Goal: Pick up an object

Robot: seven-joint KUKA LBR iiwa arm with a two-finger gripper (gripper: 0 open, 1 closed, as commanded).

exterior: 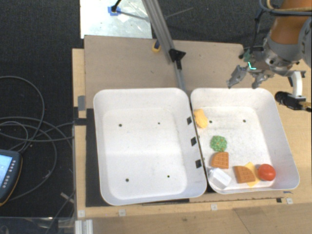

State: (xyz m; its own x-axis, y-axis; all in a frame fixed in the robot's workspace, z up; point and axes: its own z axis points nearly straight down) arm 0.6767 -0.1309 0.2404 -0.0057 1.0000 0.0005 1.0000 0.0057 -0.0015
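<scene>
My gripper [245, 78] hangs above the far edge of the right bin [280, 116], its two fingers spread open with nothing between them. Inside that bin lie a yellow piece [200, 118] by the left wall, a green bumpy ball [218, 143], an orange waffle [220, 160], a white block [220, 178], a brown waffle on a yellow wedge [243, 173] and a red tomato [266, 172]. All of these lie nearer the camera than the gripper, well apart from it.
The left bin [141, 145] sits beside the right one, with black clips [193, 141] along the shared wall. A grey pole [163, 30] slants across the brown board behind the bins. Cables and a tablet [7, 172] lie at the far left.
</scene>
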